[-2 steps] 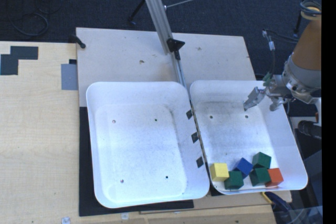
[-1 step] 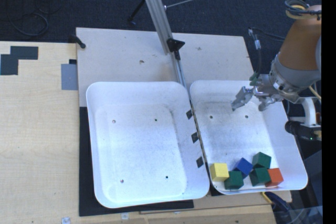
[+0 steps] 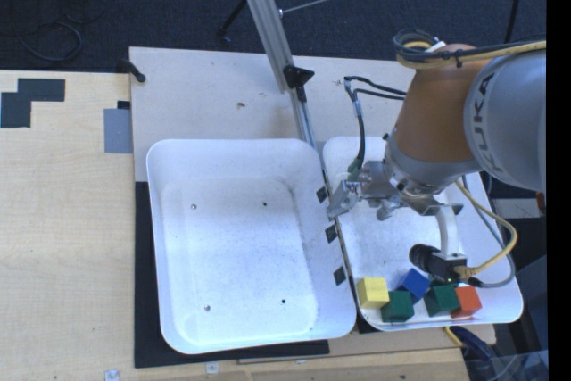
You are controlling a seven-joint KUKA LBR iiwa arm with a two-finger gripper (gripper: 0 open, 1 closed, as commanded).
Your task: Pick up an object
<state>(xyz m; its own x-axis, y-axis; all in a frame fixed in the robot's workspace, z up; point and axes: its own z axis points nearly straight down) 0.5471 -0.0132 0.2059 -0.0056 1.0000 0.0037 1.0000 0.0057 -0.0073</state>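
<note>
Several small blocks lie bunched at the near end of the right bin [image 3: 375, 241]: a yellow block [image 3: 373, 291], a blue block [image 3: 416, 282], two green blocks [image 3: 399, 306] [image 3: 441, 299] and an orange block [image 3: 466, 301]. My gripper [image 3: 368, 195] hangs over the middle of that bin, near its left wall and well behind the blocks. The orange band and grey wrist above cover most of it. Nothing shows in its grasp.
The large left bin [image 3: 178, 192] lies beside the right one, with black clips [image 3: 331, 233] along the shared wall. A slanted aluminium rail [image 3: 268, 22] rises behind the bins. Cables [image 3: 495, 259] loop from the wrist over the right bin's near right side.
</note>
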